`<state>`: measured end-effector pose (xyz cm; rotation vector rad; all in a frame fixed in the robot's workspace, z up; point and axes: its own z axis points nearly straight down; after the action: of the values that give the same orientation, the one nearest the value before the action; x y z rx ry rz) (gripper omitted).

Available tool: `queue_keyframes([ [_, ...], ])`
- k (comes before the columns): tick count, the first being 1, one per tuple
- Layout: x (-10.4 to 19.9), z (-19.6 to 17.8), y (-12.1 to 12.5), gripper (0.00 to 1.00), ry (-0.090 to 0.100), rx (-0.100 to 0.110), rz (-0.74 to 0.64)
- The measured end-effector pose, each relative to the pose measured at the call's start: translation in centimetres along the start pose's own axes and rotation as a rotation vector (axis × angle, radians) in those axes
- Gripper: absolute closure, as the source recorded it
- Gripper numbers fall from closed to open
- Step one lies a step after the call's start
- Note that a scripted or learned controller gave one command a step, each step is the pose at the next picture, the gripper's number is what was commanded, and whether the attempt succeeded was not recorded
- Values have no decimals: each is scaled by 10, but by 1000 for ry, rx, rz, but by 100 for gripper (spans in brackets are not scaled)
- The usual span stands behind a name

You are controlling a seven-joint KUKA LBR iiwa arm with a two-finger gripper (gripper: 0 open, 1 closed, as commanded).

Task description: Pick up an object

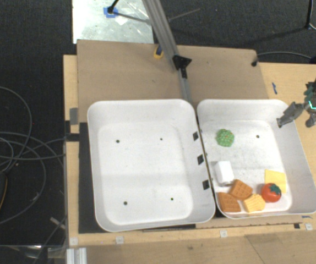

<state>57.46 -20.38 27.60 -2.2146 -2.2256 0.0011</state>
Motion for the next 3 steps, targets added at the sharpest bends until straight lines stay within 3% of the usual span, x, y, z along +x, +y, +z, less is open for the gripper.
queue_keyframes([
  [1,0,-2,1,0,-2,-3,-1],
  [2,-4,55,9,0,-1,1,3],
  [3,-2,114,2,0,1,2,4],
])
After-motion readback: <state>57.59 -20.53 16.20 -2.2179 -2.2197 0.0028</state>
